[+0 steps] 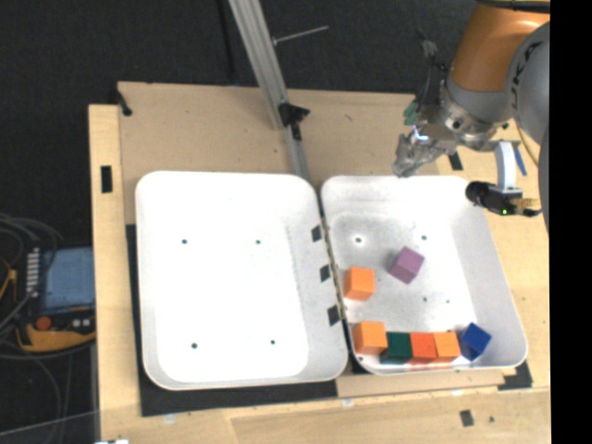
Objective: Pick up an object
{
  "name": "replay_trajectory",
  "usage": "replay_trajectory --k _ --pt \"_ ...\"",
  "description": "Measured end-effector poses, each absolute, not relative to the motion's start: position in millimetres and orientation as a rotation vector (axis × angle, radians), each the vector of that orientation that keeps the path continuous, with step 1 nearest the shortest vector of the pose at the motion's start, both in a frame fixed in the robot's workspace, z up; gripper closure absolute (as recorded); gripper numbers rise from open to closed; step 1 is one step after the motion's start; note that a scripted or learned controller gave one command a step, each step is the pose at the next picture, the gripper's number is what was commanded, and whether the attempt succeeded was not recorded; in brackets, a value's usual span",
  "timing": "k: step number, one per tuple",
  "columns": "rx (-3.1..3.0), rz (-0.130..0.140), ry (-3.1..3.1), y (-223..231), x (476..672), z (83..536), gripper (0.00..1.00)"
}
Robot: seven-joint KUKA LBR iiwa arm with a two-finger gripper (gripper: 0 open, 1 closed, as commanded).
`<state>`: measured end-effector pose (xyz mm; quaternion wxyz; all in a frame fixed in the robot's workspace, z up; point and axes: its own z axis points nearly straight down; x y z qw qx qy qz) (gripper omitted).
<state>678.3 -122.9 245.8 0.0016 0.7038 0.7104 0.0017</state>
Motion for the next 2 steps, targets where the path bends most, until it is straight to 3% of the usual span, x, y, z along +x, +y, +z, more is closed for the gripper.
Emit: replay_trajectory --k 2 --pt "2.215 -0.001 2.230 -12 661.2 244 1.00"
